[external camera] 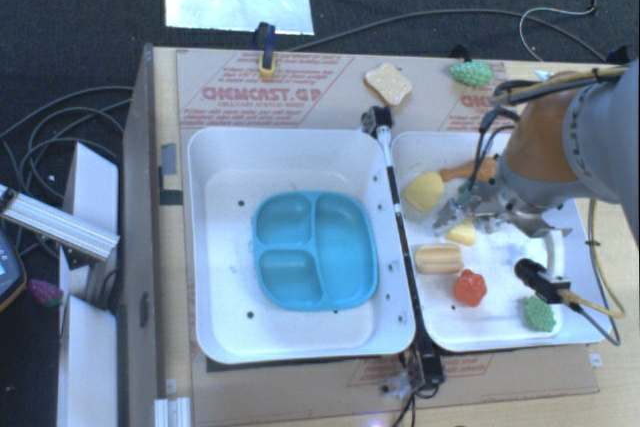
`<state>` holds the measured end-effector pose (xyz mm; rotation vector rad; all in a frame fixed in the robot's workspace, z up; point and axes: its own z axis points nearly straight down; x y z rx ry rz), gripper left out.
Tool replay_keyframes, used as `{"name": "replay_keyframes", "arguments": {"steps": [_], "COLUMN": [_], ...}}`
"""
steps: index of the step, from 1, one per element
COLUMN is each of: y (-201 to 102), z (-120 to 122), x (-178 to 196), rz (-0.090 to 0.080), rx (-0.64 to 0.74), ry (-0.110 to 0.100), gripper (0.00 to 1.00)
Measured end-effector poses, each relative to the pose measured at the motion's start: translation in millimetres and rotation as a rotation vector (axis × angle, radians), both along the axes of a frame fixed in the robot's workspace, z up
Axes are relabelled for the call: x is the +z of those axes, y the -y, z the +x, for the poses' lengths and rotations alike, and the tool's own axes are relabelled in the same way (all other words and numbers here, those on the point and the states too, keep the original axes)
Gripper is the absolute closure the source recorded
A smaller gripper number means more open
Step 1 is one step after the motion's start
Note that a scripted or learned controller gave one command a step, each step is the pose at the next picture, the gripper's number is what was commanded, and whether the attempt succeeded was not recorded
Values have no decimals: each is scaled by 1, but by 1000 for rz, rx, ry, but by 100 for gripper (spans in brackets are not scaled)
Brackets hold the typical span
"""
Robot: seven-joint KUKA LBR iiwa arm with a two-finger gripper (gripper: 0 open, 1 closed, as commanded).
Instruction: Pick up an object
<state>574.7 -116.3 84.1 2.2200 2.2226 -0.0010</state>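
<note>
The arm [570,140] is being reached into the right bin [420,315] from the right, and the end effector [468,212] is being hung low among the toy food, so room there is pretty tight. Whether it's clenched or released can't be told from here. A small yellow piece [462,234] is being crowded right beside it, with a yellow pear-shaped piece [424,191] near the divider edge. A tan roll [438,259], a red piece [470,288] and a green bumpy piece [539,313] are being kept nearer the front rim. The left bin [215,215] is being taken up by a blue divided plate [314,249], with open floor around it.
</note>
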Motion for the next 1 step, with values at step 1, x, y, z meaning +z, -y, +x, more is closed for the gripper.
{"name": "replay_keyframes", "arguments": {"steps": [1], "y": [-1], "z": [1], "x": [11], "rz": [1], "rx": [1], "ry": [3], "gripper": [100]}}
